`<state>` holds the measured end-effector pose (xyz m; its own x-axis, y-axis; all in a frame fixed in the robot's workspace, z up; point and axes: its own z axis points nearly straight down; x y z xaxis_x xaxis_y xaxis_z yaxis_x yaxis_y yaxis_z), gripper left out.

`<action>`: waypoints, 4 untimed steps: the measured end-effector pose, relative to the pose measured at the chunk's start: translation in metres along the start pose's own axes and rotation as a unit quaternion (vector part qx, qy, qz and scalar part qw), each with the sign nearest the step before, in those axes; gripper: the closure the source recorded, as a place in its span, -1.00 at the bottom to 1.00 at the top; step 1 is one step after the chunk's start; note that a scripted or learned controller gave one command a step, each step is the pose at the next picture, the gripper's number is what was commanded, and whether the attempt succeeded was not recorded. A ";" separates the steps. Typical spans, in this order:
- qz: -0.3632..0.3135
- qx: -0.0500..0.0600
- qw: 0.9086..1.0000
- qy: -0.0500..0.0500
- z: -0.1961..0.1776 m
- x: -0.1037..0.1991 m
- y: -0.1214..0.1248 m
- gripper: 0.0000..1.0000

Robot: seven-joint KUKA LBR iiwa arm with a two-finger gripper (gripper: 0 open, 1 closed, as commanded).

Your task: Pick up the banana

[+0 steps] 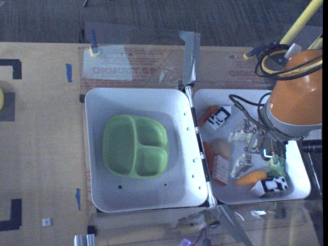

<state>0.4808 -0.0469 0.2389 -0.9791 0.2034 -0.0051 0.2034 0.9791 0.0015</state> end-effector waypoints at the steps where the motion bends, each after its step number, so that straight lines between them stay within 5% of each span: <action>1: -0.123 0.000 0.992 0.001 0.086 -0.011 -0.057 -1.00; 2: -0.300 -0.001 0.954 -0.001 0.054 -0.008 0.032 -1.00; 3: -0.391 -0.002 0.920 0.000 0.088 0.013 0.156 -1.00; 4: -0.441 -0.002 0.898 -0.004 0.149 -0.002 0.159 -1.00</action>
<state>0.5156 0.1082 0.0902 -0.7597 -0.6502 -0.0134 -0.6502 0.7598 -0.0031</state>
